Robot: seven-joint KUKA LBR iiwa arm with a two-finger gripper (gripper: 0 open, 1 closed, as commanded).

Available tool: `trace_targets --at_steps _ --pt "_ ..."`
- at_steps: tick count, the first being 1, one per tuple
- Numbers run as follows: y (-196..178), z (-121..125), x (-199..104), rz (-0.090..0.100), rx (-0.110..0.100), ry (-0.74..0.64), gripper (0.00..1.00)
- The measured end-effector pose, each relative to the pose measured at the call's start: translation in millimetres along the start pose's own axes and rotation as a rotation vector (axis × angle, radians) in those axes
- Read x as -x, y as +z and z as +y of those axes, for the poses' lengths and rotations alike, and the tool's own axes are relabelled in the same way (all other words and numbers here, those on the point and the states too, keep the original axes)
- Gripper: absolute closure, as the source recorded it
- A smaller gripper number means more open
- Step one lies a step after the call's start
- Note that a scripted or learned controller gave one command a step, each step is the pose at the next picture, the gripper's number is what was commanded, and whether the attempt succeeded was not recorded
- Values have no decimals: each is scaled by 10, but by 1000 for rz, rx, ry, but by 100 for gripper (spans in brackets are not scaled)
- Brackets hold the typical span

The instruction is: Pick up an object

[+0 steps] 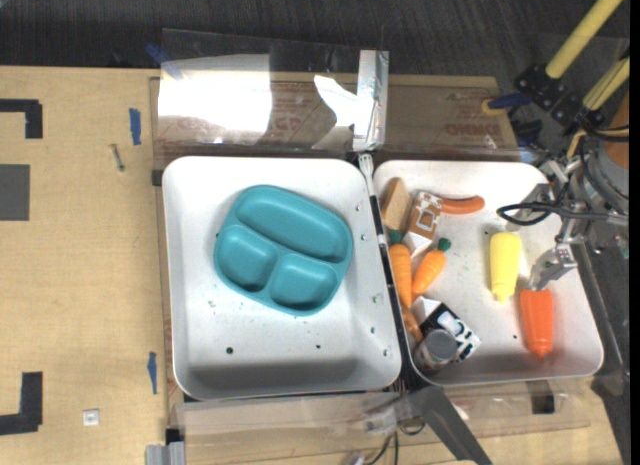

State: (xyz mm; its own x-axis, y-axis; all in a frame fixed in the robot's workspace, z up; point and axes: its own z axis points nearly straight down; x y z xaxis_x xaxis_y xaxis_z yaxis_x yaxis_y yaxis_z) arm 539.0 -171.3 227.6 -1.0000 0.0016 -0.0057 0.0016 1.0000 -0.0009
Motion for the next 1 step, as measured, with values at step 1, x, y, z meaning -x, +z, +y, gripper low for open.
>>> trace_targets --at_steps 1 --pt "1091 -351 362 8 2 27 0"
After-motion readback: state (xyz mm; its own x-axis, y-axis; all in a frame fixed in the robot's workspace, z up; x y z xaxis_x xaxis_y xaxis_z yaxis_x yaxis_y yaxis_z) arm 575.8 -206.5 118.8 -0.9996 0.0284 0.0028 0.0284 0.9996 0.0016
